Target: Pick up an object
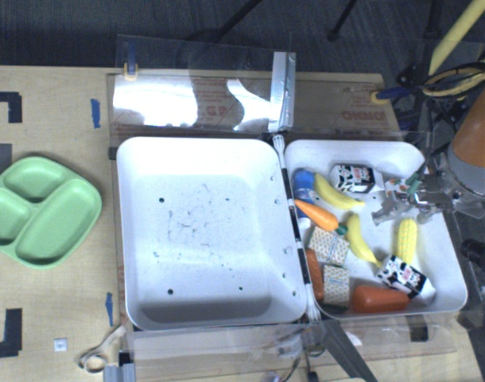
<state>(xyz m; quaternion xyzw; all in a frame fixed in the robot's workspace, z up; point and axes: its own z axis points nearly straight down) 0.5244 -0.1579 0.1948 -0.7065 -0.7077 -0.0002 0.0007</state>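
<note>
Now tool (395, 205) hovers above corn cob (405, 241).

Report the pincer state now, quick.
Pincer: over the right bin, above the corn cob; open or closed cannot be told.

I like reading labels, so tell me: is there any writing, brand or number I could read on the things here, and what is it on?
None can be read.
Cardboard behind the bins: reddish print, too blurred to read.
Cow-patterned cartons: black-and-white patches, no legible label.
Patterned packets: printed design, no readable words.
</note>
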